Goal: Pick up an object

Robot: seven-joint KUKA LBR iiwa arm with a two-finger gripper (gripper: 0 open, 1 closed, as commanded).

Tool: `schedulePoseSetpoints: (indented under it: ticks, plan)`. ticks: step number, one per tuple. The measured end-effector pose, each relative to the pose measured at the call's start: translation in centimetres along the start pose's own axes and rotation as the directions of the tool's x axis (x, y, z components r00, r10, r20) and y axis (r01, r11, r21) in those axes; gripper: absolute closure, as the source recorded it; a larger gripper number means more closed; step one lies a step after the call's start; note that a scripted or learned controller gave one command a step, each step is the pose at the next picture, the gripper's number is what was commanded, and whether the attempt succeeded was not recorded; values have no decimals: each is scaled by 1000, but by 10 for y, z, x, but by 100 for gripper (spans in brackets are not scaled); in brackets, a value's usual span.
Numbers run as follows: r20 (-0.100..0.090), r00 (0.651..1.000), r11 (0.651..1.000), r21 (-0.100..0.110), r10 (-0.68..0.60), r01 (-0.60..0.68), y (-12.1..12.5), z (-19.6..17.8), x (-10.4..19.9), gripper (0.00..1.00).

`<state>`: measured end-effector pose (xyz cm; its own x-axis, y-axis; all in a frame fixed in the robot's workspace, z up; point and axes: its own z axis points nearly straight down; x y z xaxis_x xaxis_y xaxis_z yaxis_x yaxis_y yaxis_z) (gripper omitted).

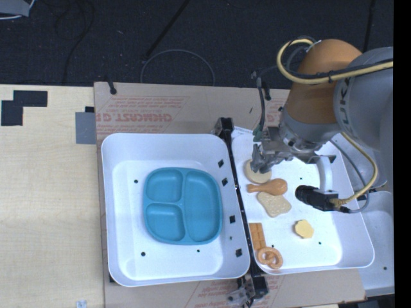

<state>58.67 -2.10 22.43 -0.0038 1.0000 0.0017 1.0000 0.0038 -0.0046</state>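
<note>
In the right bin (334, 249) I see small food pieces lying flat. A pale round disc (252, 172) sits partly hidden under my jaws. Just beside it lies an orange drumstick (270, 187), touching a tan toast slice (275, 205). A small yellow chunk (304, 229) lies apart. A waffle strip (257, 235) and a pretzel (270, 258) hug the bin's left wall.

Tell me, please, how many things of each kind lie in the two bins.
Blue divided plate: 1
Pale round disc: 1
Drumstick: 1
Bread slice: 1
Yellow chunk: 1
Orange wafer: 1
Pretzel: 1
Total: 7
</note>
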Motion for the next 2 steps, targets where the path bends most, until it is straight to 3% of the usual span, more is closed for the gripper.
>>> schedulePoseSetpoints:
  ticks: [2]
  plan:
    - [-1,1000,1000,-3,-2,2,7,-1,115,100]
